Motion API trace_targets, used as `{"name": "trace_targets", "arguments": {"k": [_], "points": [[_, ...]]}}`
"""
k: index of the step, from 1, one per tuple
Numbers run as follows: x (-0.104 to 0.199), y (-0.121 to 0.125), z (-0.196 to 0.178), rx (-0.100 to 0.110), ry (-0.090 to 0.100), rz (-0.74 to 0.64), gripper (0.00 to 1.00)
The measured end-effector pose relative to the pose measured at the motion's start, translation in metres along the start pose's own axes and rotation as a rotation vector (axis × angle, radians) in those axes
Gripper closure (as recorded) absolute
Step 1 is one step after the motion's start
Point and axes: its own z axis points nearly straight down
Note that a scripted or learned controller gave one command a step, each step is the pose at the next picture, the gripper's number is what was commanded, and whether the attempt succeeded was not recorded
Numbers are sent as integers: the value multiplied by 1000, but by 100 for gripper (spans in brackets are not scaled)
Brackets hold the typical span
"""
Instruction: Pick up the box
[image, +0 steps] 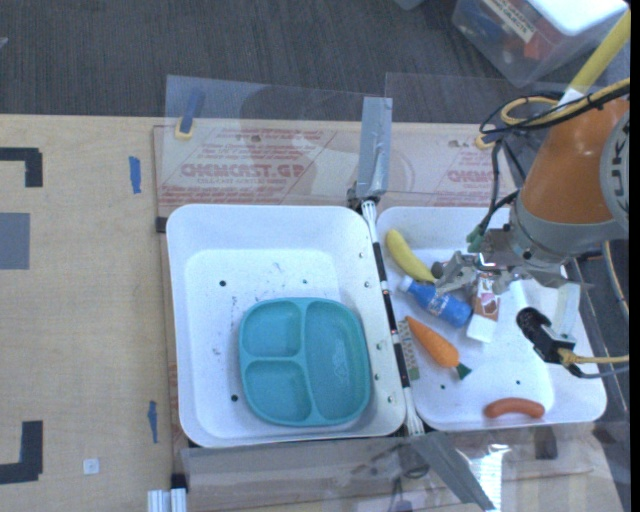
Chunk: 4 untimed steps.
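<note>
Gripper (478, 268) hovers over the right bin (580, 400), just above the box (485, 305) (approach step). Whether it is parted or closed, I cannot tell; next comes a descent squarely onto the box.

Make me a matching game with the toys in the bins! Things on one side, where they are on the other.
Things:
1. banana
2. carrot
3. sausage
4. teal tray

Places:
A. in the left bin
B. near the front edge of the right bin
C. at the back of the right bin, close to the divider
D. in the middle of the right bin, in front of the blue bottle

Pairs: 1-C, 2-D, 3-B, 4-A
</note>
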Motion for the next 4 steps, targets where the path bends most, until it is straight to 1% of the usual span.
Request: {"name": "trace_targets", "arguments": {"k": [1,2,3,4], "points": [[-34,-8,52,-1,0,-41,0],[-62,52,77,-47,-15,-23,0],[-21,118,78,-43,-13,-106,0],[-26,97,95,-15,-6,-93,0]]}}
